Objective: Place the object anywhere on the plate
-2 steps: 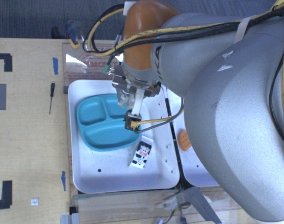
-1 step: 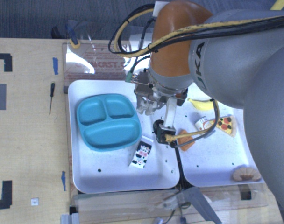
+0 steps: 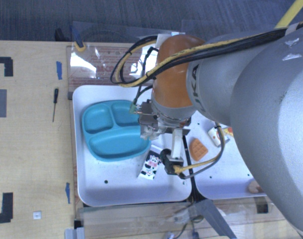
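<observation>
Pale wooden bench (image 3: 27, 148) carries my bins; the small cow-patterned card (image 3: 150, 166) lies flat just near-right of the blue plate (image 3: 114, 128), light, thin, best pinched by its edges, while my tool (image 3: 150, 129) hovers over the plate's right edge, grip state I cannot tell.

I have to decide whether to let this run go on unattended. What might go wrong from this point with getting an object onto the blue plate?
1. The gripper hangs at the right rim of the blue plate; a descent here may hit or shove the plate.
2. The small black-and-white object lies close beside the plate's lower corner, so a grasp may nudge both.
3. The orange waffle-like piece sits in the right bin, past the divider and under the arm, making a pick awkward.
</observation>
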You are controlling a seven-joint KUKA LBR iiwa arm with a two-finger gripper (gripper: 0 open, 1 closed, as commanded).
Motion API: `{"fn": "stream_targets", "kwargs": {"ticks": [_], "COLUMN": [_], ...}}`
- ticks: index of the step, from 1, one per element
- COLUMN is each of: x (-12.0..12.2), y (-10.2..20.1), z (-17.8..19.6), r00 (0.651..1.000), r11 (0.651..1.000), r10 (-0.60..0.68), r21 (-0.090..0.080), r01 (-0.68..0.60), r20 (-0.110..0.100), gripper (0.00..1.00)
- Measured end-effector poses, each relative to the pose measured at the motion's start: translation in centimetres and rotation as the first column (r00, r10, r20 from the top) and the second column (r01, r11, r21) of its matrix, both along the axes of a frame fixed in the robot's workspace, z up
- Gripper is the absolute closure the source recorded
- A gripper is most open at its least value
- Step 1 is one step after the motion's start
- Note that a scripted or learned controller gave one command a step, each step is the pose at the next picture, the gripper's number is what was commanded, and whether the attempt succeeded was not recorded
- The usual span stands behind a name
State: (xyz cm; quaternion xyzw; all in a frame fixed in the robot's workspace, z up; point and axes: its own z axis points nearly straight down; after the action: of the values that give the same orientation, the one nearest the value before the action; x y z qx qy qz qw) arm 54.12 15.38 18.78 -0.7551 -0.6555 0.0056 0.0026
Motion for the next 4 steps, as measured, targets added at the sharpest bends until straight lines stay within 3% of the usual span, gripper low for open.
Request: {"fn": "stream_targets", "kwargs": {"ticks": [1, 2, 3, 4], "x": [-6.2, -1.9, 7.9, 12.5], "y": [0.3, 3.5, 6.1, 6.1], "z": [-1.4, -9.9, -9.9, -5.9], "r00": [0.99, 0.957, 0.976, 0.841], "r11": [0.99, 0.957, 0.976, 0.841], "r10": [0.138, 0.289, 0.216, 0.54], "r21": [0.003, 0.006, 0.005, 0.005], "r01": [-0.138, -0.289, -0.216, -0.541], "r20": [0.004, 0.016, 0.019, 0.009], "gripper": [1.0, 1.0, 1.0, 1.0]}}
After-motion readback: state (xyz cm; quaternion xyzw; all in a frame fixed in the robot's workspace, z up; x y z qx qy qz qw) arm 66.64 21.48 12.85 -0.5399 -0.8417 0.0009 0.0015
